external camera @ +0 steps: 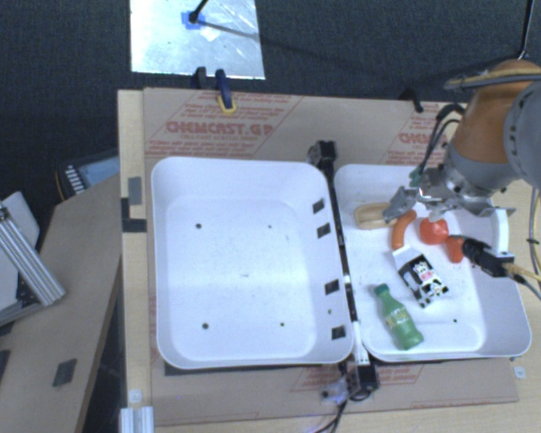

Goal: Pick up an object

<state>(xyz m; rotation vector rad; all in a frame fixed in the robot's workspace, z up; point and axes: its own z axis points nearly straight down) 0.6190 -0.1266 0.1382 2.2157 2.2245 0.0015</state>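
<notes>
Nearest lies a green bottle [398,316], cap pointing far-left, in the right bin [500,336]. My gripper [421,204] hovers above an orange sausage-shaped piece [398,231]; I cannot tell my jaws' opening.

Grey arm [534,133], orange band above wrist, black cables, metallic claw [421,201]

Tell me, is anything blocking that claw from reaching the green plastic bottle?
Yes, partly. The small black-and-white box lies between the gripper and the green plastic bottle, and an orange sausage-shaped toy sits right beneath the gripper.
</notes>
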